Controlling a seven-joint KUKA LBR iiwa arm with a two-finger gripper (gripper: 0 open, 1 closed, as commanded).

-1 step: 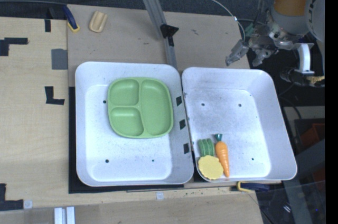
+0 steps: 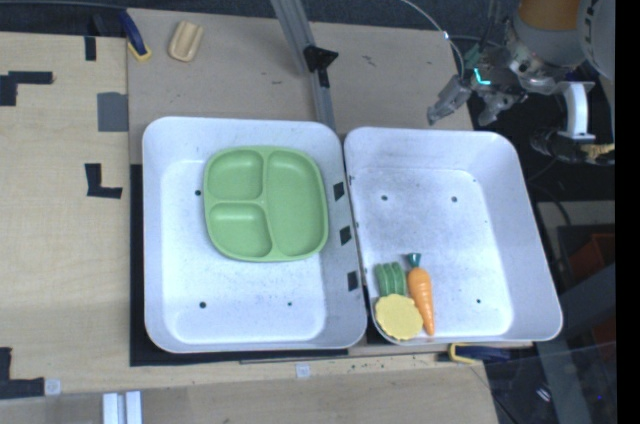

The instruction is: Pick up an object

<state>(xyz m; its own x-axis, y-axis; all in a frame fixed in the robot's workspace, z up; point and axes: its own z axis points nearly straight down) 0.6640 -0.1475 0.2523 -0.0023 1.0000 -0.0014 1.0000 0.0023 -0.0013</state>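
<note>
While the fingers [image 2: 462, 105] hang apart, empty, the carrot [image 2: 421, 298] lies binned.

site: robot lab | evidence: taped bench [image 2: 60, 212], white bins [image 2: 160, 312], cables [image 2: 400, 7]

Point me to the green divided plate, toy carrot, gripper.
green divided plate [image 2: 266, 203]: camera view, centre ridge
toy carrot [image 2: 422, 295]: camera view, orange body
gripper [image 2: 470, 102]: camera view, between fingertips

Three toy foods clustered at the near-left corner of the right bin [image 2: 500, 212]: an orange carrot [image 2: 422, 297] lying lengthwise, a green vegetable [image 2: 391, 278] touching its left side, and a flat yellow disc [image 2: 398, 317] just below.
</note>
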